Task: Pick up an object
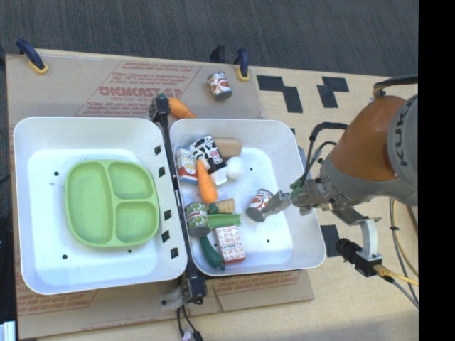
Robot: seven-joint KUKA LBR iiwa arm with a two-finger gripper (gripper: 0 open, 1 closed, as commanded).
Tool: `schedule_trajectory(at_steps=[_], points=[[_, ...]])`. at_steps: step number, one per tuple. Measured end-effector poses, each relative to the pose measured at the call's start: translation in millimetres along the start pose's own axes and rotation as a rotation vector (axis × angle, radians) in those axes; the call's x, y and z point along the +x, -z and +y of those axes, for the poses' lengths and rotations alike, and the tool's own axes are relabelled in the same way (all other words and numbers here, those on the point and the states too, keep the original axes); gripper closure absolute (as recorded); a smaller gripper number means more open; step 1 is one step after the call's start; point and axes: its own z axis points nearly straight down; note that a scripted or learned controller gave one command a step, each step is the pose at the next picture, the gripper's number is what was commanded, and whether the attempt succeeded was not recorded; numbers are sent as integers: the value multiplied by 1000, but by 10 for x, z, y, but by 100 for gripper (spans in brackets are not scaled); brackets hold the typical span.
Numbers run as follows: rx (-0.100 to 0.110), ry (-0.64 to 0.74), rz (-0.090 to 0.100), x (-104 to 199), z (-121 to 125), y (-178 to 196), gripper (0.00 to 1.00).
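My gripper (272,204) reaches in from the right over the right bin (302,251). It is shut on a small red and silver can (259,202), which hangs tilted above the bin floor and casts a shadow just below. The rest of the pile lies left of it: an orange carrot (206,182), a white egg (234,166), a black and white carton (207,150), a green-lidded can (195,214), a red and white packet (229,244) and a green vegetable (211,253).
The left bin (28,190) holds a green divided plate (111,202). Outside the bins, a small can (220,85) and another carrot (179,108) lie on the cardboard at the back. The right bin's right half has bare floor.
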Motion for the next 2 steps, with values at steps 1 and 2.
schedule_trajectory(at_steps=[1, 2], points=[[0, 2, 2, -177, 53, -965, 0], [-1, 5, 0, -187, 61, -859, 100]])
